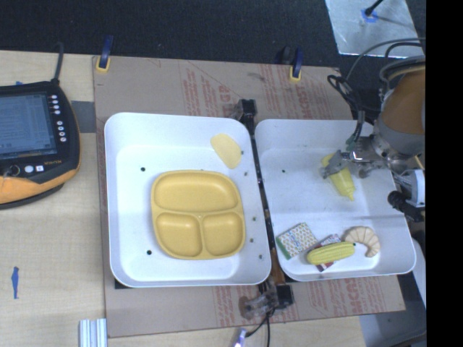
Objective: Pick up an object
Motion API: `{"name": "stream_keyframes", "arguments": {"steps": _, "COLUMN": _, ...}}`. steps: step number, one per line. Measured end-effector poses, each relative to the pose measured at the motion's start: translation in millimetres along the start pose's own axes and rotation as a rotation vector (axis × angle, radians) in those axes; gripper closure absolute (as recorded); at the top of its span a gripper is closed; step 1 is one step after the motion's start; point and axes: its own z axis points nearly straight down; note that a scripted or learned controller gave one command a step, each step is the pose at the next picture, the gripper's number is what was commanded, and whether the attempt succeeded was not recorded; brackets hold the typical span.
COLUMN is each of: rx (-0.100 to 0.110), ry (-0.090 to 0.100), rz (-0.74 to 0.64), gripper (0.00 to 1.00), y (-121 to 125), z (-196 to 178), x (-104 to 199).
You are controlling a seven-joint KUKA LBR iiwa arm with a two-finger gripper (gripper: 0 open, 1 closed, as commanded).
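One gripper [340,166] sits low in the right bin [289,132], toward the right-centre of the frame, at the end of the grey arm [401,110] that comes in from the right edge. Its tip is right at the top of a small yellow-green object [344,184], and the two overlap in this view; whether it is clenched, released, or grasping that piece cannot be told from here. The yellow-green object lies tilted on the bin floor, running down and to the right from the gripper.

Lower in the same bin, near its bottom edge, a corn cob [330,252] lies almost level. Just left of it is a patterned packet [295,239], and just right of it a croissant [363,240], curved and pale brown.

Left of centre, the left bin [123,194] holds a yellow divided plate [197,213] in its middle and a pale yellow flat piece [226,150] near its upper right corner. At the far left of the frame a handheld control pendant [32,139] rests on the bench [43,266].
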Motion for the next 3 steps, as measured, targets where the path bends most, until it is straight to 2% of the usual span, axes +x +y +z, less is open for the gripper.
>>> {"name": "stream_keyframes", "arguments": {"steps": 3, "rx": 0.001, "ry": 0.001, "rz": 0.000, "gripper": 0.00, "y": -2.6, "z": 0.1, "x": 0.1}}
